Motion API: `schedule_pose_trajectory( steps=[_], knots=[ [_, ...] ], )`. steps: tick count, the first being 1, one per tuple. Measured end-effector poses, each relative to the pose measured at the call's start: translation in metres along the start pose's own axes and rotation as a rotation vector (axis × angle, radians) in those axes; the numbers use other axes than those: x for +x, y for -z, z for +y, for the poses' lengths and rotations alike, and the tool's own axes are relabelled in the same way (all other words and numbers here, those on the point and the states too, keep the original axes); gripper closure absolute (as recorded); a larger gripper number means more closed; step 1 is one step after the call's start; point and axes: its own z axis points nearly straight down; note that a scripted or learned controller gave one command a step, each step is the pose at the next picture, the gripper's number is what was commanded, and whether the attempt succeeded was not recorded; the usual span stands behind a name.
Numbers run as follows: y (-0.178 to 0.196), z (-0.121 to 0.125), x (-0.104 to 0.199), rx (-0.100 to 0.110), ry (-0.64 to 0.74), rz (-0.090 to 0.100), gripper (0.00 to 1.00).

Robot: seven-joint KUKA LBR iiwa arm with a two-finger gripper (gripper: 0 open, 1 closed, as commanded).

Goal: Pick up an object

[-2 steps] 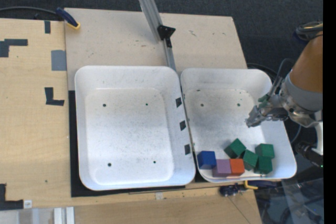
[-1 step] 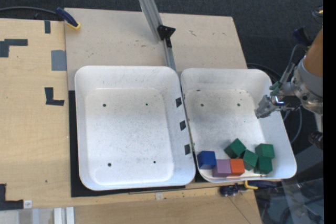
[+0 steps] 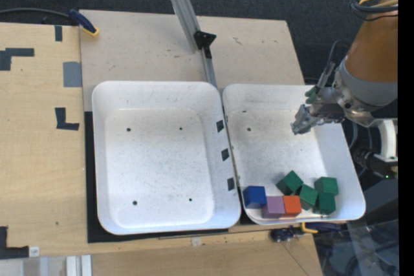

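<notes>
Gripper (image 3: 301, 124) poised above right bin (image 3: 272, 106), upper area; finger state cannot be told; well apart from blocks (image 3: 294, 196) at near edge

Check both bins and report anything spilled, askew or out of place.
Nothing is spilled or damaged. The blocks, among them the blue block and orange block, are all bunched in the right bin at its near edge, several turned at odd angles. The claw hangs over that bin, away from them.
</notes>
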Motion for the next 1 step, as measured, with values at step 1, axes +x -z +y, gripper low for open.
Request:
schedule_pose_trajectory(
  steps=[1],
  knots=[
    [-0.0205,0.0231,0.0457,0.003,0.001,0.000,1.00]
  ],
)
